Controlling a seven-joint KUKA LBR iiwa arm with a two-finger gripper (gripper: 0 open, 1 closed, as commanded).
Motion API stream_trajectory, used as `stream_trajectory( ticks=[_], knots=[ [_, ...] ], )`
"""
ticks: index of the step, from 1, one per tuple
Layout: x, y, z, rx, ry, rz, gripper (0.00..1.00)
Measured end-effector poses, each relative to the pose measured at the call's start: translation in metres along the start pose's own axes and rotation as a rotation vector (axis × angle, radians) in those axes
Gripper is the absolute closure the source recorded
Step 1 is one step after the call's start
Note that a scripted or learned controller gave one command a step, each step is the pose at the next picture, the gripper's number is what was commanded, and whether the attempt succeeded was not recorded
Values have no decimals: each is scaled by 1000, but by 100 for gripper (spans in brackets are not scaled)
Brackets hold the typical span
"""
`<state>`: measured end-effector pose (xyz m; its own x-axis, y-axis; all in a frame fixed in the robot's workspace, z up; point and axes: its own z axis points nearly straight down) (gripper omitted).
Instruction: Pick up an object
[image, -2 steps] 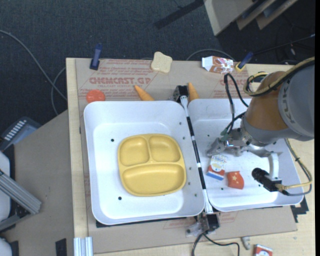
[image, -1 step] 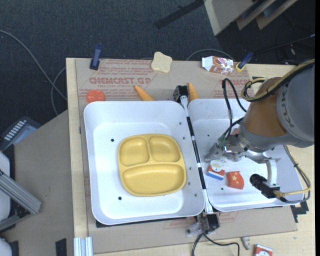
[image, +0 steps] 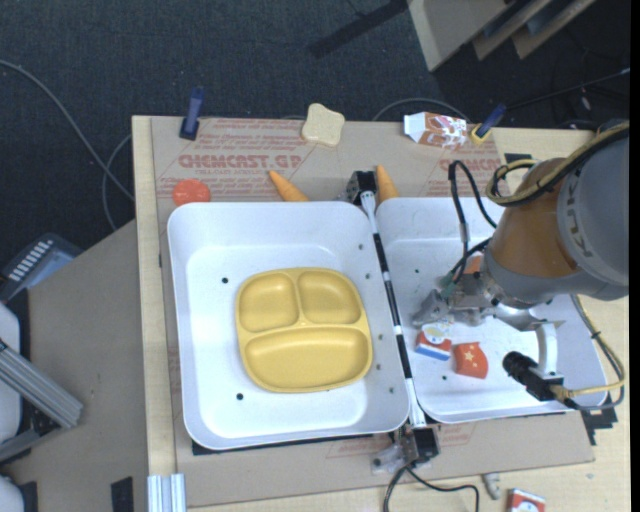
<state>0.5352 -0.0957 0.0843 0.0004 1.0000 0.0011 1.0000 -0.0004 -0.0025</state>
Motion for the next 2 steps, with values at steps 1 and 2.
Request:
stream_trajectory(
  ticks=[1, 2],
  knots=[
    [0, 0, -10, -1, 0, 0, 100],
    [73, 1, -101, -4, 0, -2, 100]
  ],
)
